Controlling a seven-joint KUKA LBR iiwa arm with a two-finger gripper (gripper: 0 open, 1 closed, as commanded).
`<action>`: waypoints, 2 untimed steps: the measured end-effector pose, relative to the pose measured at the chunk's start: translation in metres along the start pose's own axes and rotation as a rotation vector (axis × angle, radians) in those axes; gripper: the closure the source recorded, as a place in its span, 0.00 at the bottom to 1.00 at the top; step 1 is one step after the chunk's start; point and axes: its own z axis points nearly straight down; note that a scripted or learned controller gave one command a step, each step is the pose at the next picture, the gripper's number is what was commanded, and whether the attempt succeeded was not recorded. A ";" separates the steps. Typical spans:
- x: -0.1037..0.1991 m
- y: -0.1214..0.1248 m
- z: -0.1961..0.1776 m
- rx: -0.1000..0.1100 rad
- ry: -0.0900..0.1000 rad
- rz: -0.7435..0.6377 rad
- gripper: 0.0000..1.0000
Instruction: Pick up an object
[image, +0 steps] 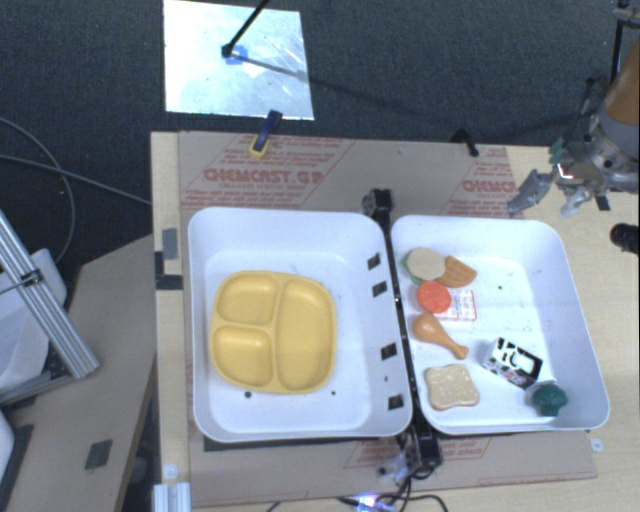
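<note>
still early: hovered gripper with fingers spread, beyond right bin; needed to drop toward toy drumstick, then pinch.

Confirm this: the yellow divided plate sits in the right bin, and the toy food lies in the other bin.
Not right. The camera view shows the yellow divided plate in the left bin; the toy food, such as the drumstick and bread slice, lies in the right bin.
</note>
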 end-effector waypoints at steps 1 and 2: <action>0.080 0.002 -0.264 -0.020 -0.002 -0.008 0.00; 0.148 -0.055 -0.261 -0.001 0.003 -0.008 0.00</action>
